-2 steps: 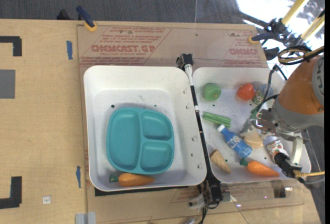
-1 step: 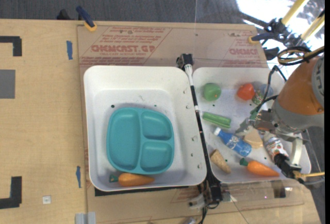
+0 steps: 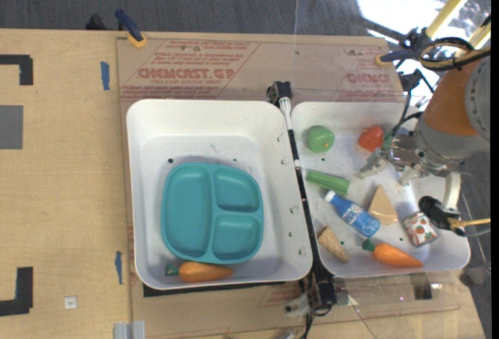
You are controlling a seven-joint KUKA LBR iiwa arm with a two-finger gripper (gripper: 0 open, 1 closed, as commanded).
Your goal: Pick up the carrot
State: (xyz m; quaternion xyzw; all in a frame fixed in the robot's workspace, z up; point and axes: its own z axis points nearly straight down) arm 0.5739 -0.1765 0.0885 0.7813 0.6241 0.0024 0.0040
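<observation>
White plastic makes up the two shallow bins, the left bin (image 3: 140,174) and the right bin (image 3: 456,248), set side by side on a cardboard-covered bench. Next in size, a teal divided plate (image 3: 210,213) lies in the left bin, and the grey arm (image 3: 452,107) with its orange band reaches in over the right bin from the right.

Smaller things come after. One carrot (image 3: 205,270) lies along the near edge of the left bin, its leafy end to the left, tucked just beside the plate's near rim. A second carrot (image 3: 394,254) lies near the near wall of the right bin, its tip pointing right. Around it sit a blue bottle (image 3: 352,215), a tan wedge (image 3: 383,206), a green stick (image 3: 327,181), a green apple (image 3: 320,139), a red piece (image 3: 370,138), a small cone-like piece (image 3: 333,243) and a small red-and-white carton (image 3: 421,230).

Both carrots look like toy food: probably light, stiff and smooth, so likely to slip or roll. I would take hold across the thick middle of the body, with the jaws crosswise to its length.

Over the far right part of the right bin, the gripper (image 3: 409,162) hangs well apart from either carrot. Its fingers look spread fairly wide, and nothing shows between them.
</observation>
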